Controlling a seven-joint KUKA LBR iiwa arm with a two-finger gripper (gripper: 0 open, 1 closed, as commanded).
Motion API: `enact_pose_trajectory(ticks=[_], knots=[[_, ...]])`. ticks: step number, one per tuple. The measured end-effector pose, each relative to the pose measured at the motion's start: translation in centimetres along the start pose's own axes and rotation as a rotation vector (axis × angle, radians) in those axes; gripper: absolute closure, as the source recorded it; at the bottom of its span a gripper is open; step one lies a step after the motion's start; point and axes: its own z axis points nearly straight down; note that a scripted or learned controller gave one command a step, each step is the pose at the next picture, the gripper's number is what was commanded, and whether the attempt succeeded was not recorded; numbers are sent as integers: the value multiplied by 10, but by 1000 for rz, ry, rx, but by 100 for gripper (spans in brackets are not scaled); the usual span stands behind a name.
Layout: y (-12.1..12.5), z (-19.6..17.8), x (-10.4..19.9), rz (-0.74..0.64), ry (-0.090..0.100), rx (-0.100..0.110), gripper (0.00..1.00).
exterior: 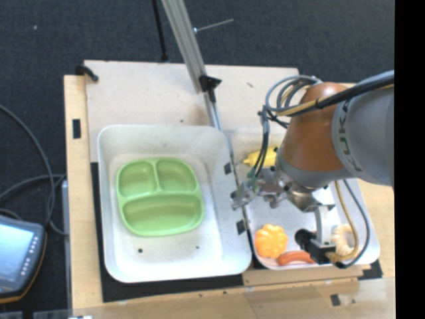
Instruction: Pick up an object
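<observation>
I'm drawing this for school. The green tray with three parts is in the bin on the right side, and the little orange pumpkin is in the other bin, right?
Not quite. The camera view shows the green tray in the left bin; the orange pumpkin is in the other, right bin.

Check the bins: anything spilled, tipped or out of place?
Nothing stands out. The green divided plate lies flat in the left bin; the orange pumpkin-like toy and a yellow item sit inside the right bin.

Glossy green plastic tray lies in a matt, speckled white bin.
</observation>
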Motion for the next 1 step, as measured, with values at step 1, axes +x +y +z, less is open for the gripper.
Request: enact_pose_trajectory(ticks=[1], knots=[[-15, 0, 35, 0, 0, 0, 0]])
